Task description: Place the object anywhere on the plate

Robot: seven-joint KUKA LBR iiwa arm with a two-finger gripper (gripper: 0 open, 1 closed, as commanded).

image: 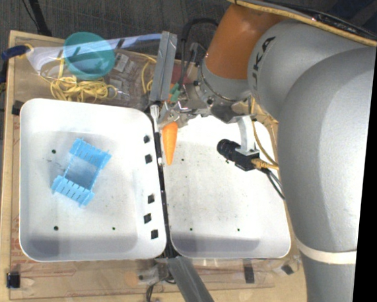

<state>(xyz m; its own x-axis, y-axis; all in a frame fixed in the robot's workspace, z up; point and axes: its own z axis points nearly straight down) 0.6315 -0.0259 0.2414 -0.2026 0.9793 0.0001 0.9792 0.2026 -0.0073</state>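
Observation:
An orange carrot-shaped object hangs point-down over the divider between the two bins, at their far end. Its wide top sits between the fingers of my gripper, which is shut on it below the orange wrist band. A light blue ribbed, tray-like piece lies flat in the middle of the left bin, well to the left of the gripper. The arm's grey body covers the right side of the view and hides part of the right bin.
Behind the left bin lie a teal bowl, a tangle of yellow cord and clear plastic packaging. A black cable fitting hangs from the wrist over the right bin. Black clips line the divider.

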